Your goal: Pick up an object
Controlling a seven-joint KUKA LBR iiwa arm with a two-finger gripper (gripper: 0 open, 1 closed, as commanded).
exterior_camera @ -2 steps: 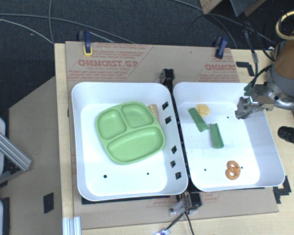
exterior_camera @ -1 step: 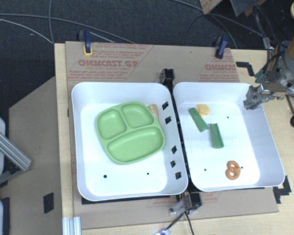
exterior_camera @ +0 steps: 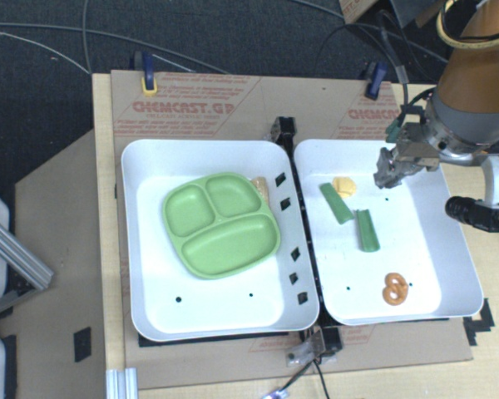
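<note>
Up over the right bin (exterior_camera: 457, 248), the gripper (exterior_camera: 386, 178) hangs near a yellow block (exterior_camera: 344, 186); I cannot tell if it grips anything.

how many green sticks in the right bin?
2. One green stick lies near the bin's middle, beside a yellow piece. The other green stick lies just below and right of it. Nothing there looks able to hide a third.
</note>
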